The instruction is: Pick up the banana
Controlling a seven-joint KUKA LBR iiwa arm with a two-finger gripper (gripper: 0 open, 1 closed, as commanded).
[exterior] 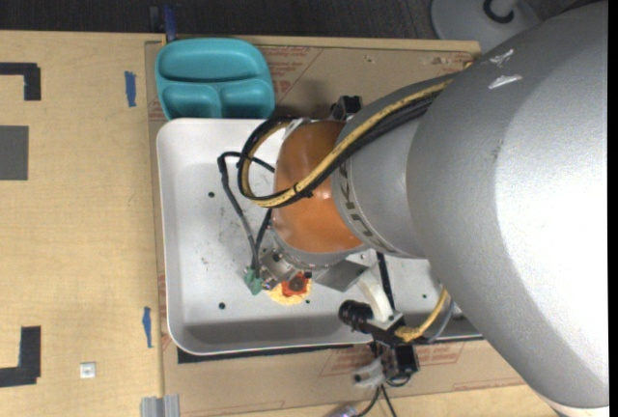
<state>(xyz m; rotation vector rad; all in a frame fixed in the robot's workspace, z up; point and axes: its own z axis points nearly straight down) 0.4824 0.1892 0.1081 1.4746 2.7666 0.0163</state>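
Fingers of the single gripper (280, 282) are hidden under the wrist, so whether they are parted or closed cannot be told from this angle. One grey arm (502, 203) with one orange band (309, 188) reaches in from the right and covers much of one white bin (188, 212), its wrist low over the bin floor. At the tip, a small patch of yellow and orange (288, 290) shows just below the wrist hardware, touching or nearly touching it; it may be the banana, but too little is visible to be sure, and no object can be seen held between the fingers. One small green piece (253, 282) sits at the left of the tip. Black and yellow cables (253, 176) loop along the arm's left side. One teal tray (214, 77) with three compartments rests just beyond the bin's far edge, on the cardboard-covered bench (77, 212), marked with several blue tape strips (130, 89).
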